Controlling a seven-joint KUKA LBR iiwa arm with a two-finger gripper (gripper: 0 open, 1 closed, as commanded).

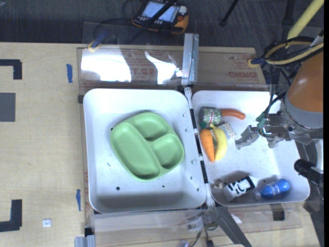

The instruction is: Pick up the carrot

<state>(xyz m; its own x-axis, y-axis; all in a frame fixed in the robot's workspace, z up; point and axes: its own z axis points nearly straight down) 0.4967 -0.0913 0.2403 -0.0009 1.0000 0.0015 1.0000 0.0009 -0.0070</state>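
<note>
Fingers: we are seeing the gripper [248,137] with its fingers [241,141] spread apart and grasping nothing, hanging over the middle of the right bin.
Carrot: we are locating the carrot [207,144] in the left part of the right bin [288,161], lying lengthwise beside the bin's left wall, well left of the gripper.
Banana: we are noting a yellow banana [221,142] touching the carrot's right side.
Other contents, right bin: we are observing a green-labelled can [211,116] and a red-orange pepper-like item [232,113] just above the carrot; a black-and-white object [239,186] and a blue bottle [274,188] are lying along the near wall.
Arm: we are seeing the grey arm [308,94] with its orange band reaching in from the right.
Left bin: we are finding the left bin [100,138] holding a green divided plate [147,145].
Surroundings: we are noting a handheld pendant [160,14] lying beyond the bench.
</note>
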